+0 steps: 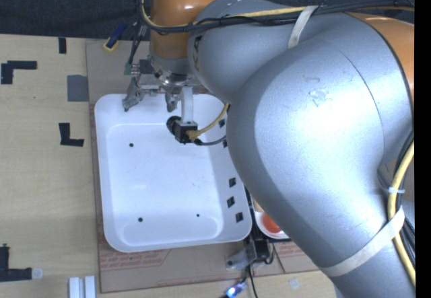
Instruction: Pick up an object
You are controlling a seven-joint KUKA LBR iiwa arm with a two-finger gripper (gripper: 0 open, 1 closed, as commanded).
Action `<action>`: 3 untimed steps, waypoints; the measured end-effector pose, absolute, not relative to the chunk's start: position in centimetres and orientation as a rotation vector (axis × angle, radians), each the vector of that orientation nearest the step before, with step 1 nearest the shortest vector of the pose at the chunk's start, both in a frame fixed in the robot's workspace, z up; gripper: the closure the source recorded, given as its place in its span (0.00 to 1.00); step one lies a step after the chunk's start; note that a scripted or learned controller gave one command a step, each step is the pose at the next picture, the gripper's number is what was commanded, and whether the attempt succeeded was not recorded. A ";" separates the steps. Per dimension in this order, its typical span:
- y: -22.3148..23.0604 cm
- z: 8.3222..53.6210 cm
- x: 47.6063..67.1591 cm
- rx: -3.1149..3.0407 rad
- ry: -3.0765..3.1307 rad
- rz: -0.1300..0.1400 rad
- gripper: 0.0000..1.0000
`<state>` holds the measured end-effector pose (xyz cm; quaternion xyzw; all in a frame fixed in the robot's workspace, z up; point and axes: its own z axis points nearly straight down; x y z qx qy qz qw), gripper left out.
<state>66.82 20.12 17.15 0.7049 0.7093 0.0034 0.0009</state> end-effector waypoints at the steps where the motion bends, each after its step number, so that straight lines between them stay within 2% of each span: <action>1: 23.8 30.8 62.5 2.210 2.228 0.021 0.00; 2: 23.4 30.6 62.5 2.216 2.225 -0.006 1.00; 3: 23.3 43.1 66.4 2.213 2.220 0.019 1.00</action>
